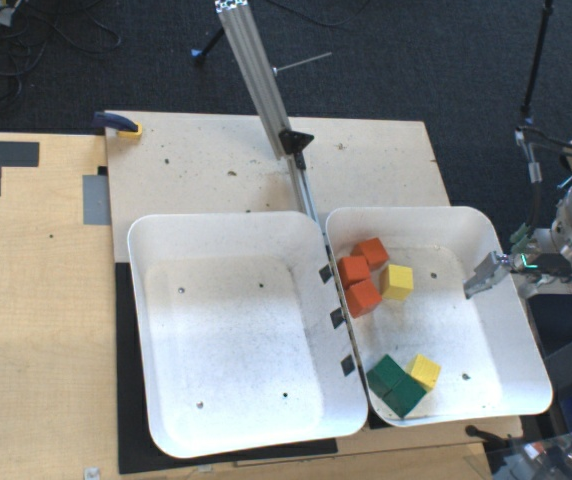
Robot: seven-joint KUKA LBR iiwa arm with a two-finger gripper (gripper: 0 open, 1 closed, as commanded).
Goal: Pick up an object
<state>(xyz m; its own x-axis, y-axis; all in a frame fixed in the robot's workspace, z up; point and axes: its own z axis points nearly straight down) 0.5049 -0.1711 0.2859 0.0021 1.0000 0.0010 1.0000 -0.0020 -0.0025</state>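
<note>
White plastic forms both shallow bins, which are sitting side by side on the tabletop (216, 163). The left bin (166, 268) is lying next to the right bin (491, 258), their inner walls touching along a line of small black clips.

The right bin is holding the task's objects in two groups. Three orange cubes (360, 273) are clustering against the inner wall in the upper part, touching one another, and a yellow cube (398, 281) is sitting just beside them on the right. Nearer the front edge, two green cubes (394, 383) are lying against each other, with a second yellow cube (425, 371) touching their right side.

The gripper (486, 273) is hovering at the right rim of the right bin, well apart from every cube. It is carrying nothing, and whether it is standing wide or narrow cannot be told from this angle.

A slanted aluminium bar (256, 68) is rising from the tabletop behind the bins.
</note>
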